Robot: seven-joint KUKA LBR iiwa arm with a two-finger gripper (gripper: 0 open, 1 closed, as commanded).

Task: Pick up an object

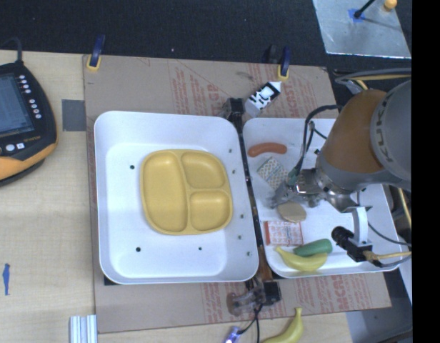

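Step in hand, as I judge it: approach/descent onto a target in the right bin (391,204); no lift yet.

Gripper (288,194) sits low over the right bin's middle, arm w/ orange band (352,145) coming in from the right. Gripper state: cannot tell, the wrist body and cables cover that part, so no grasp can be claimed.

Objs rel. to gripper:
- beige round piece (292,212): just below/toward the near edge, at or touching the tip area; contact not resolvable. Most likely target.
- patterned packet (270,168): just beyond, on the far side, slightly left.
- sausage (267,149): farther off, past the packet.
- red-print card (283,231): near side, past the beige piece.
- green item (313,248) resting on a banana (303,261): near side, well apart, by the bin's front wall.

Left bin (113,191) lies to the gripper's left; holds a yellow divided tray (186,191). Second banana (288,330) lies on the counter outside the bins, front side.

Next move calls for (judgement): centre over the beige piece, close on it, lift straight up. Piece looks low and flat, so there's little to grip; slip or pinch-out is probable. Packet close by, so risk of nudging it or catching two objs. Verify obj between tips before counting as picked.
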